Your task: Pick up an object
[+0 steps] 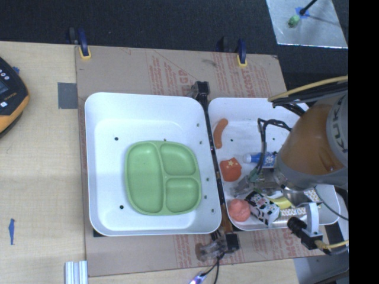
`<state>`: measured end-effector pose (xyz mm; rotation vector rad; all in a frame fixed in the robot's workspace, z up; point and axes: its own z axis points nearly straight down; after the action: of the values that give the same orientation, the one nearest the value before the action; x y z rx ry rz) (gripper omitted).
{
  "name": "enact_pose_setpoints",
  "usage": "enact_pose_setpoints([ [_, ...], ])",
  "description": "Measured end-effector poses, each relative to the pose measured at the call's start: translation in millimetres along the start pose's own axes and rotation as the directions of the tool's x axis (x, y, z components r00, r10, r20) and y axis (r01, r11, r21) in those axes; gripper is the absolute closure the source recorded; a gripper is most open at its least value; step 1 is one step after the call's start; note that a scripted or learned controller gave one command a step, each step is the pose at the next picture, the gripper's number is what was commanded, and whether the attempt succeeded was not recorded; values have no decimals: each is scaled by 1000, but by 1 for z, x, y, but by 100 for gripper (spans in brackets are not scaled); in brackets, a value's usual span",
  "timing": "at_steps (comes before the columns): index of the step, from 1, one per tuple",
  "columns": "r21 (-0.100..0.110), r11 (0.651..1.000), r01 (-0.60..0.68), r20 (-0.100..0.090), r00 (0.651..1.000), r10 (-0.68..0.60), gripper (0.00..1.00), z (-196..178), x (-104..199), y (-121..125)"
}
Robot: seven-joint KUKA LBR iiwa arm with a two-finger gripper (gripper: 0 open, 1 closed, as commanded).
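The right bin (pixel 237 114) holds several small objects: an orange sausage-shaped piece (pixel 219 132), a red tomato-like ball (pixel 231 169), a pink-orange round piece (pixel 239 209), a black-and-white spotted toy (pixel 263 208), a yellow piece (pixel 280 203) and a blue-and-white tube (pixel 262 157). My gripper (pixel 253 185) reaches down into this bin among them, just right of the red ball and above the spotted toy. The grey and orange wrist (pixel 308 149) covers the bin's right half and hides much of the gripper.
The left bin (pixel 106 120) holds a green divided plate (pixel 162 177). Black cables (pixel 265 129) loop over the right bin's back. A yellow-and-black device (pixel 9 96) lies at the bench's left edge. Clamps (pixel 241 51) hold the cardboard at the back.
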<state>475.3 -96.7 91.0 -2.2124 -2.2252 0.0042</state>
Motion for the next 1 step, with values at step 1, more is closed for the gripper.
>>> enact_pose_setpoints([
  [1, -2, 1000, -3, 1, 1000, 3, 0, -1, -30, 79],
])
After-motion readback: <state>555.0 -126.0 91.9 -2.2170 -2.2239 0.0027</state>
